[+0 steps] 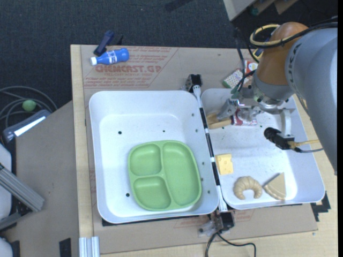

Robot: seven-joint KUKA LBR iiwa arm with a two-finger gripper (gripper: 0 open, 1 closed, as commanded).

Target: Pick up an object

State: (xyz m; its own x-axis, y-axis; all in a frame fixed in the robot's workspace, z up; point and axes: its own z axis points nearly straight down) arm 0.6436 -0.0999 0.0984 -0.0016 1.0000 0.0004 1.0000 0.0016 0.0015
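Note:
My gripper (239, 110) is low over the far left part of the right bin (305, 167), under the grey arm with its orange band (278, 52). A tan, stick-like object (216, 120) lies just left of the gripper, against the bin's left wall, and something small and red-and-white (247, 120) sits right under it. I cannot make out whether either one is touched. Nearer the front of the same bin lie a yellow cheese block (225, 164), a croissant (247, 187) and a tan bread wedge (276, 186).
The left bin (107, 116) holds a green divided plate (163, 174). A blue-and-white bottle (110, 56) lies on the bench behind the left bin. Black clips (194, 81) sit along the divider between the bins. Cables trail at the arm's right side.

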